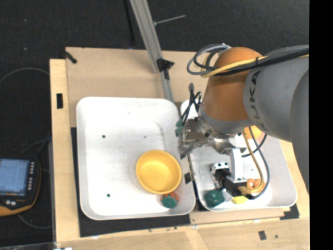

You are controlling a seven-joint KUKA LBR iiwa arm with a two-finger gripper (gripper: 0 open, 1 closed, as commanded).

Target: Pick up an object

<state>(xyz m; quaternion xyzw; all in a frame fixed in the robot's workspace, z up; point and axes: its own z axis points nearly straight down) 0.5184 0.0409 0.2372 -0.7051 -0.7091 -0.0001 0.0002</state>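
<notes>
Camera view: yellow bowl (158, 171) in left bin (104, 124), teal object (169, 201) beside it.

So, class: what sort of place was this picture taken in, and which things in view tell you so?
Most likely a robotics lab test bench. A KUKA arm reaches over two white bins on a plywood bench, and a handheld control pendant lies beside it on dark carpet.

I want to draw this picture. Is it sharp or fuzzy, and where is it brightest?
Camera view: a bit soft and grainy all over; brightest on the white bins, with a shiny patch on the arm's orange band; the yellow bowl is clear, while the floor around the bench is very dark.
</notes>
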